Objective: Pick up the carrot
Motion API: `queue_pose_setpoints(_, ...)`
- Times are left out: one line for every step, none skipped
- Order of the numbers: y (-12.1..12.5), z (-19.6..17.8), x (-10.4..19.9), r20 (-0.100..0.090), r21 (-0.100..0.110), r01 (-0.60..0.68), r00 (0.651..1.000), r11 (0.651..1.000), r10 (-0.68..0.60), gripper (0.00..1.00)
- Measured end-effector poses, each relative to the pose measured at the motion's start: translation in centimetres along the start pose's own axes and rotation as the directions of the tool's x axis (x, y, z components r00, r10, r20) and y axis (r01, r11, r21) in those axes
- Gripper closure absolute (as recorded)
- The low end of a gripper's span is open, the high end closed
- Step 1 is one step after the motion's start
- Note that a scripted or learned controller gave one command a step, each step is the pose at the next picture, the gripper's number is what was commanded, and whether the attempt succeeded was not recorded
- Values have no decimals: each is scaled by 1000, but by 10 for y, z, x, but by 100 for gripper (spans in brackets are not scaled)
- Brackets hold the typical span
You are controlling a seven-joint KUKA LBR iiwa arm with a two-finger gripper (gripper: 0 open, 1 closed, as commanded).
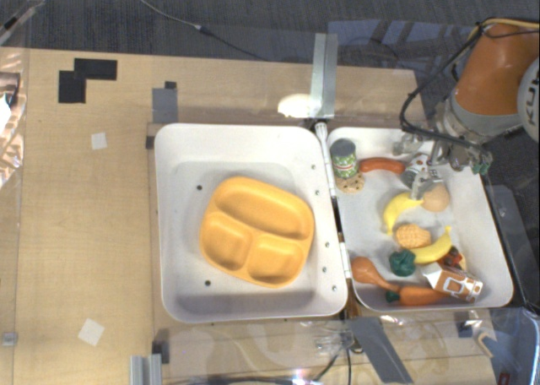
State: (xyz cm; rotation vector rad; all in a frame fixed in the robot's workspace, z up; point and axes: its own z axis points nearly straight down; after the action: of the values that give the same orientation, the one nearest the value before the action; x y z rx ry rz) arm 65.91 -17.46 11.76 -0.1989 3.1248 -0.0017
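Note:
The carrot (424, 295) is orange with a small green top and lies flat along the front wall of the right bin (498, 244). A brown drumstick (369, 273) lies to its left and a small carton (456, 284) touches its right end. My gripper (421, 176) hangs over the back part of the same bin, far behind the carrot, just above a pale egg (436, 198) and a yellow banana (398, 208). Nothing shows in its grasp.
The right bin also holds a green-labelled can (344, 161), an orange-red sausage (382, 166), a cookie (412, 235), a second banana (434, 248) and broccoli (402, 262). The left bin (181, 206) holds a yellow divided plate (256, 230). A divider wall (332, 206) separates the bins.

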Motion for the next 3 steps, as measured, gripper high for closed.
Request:
queue_pose_setpoints(-33, -112, -11, 12, 5, -103, 995, 995, 103, 0)
queue_pose_setpoints(-14, -3, -10, -1, -1, 234, 972, 972, -234, 0)
queue_pose_setpoints(-28, -73, -10, 6, 3, -91, 996, 996, 91, 0)
